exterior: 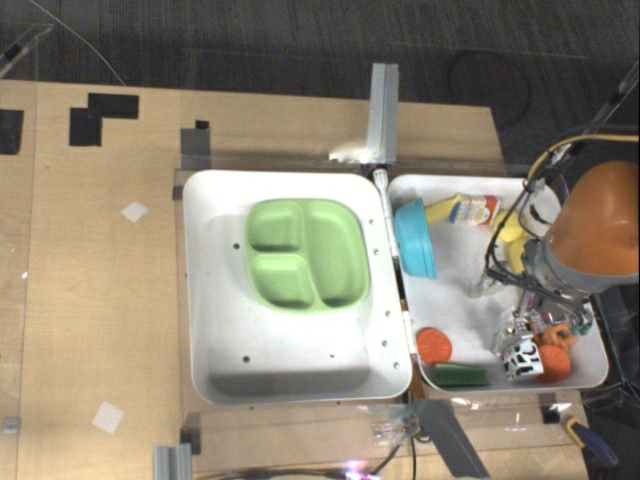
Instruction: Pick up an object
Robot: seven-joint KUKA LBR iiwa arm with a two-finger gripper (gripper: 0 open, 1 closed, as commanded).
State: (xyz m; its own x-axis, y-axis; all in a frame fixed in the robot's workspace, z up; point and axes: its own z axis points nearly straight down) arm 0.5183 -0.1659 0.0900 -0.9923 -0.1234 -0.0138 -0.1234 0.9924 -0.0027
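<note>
My gripper is low in the front right corner of the right bin, under the arm's orange band. Directly beneath and beside it lie an orange toy and a small white piece with black marks. The gripper's metal parts overlap both, and I cannot see whether it is touching either one. Elsewhere in this bin are a blue bowl on its side against the left wall, a yellow and white bottle, a yellow item partly behind cables, an orange disc and a dark green vegetable.
The left bin holds a light green divided plate. A grey metal post rises behind the divider between the bins. Black and yellow cables hang over the right bin's back right part.
</note>
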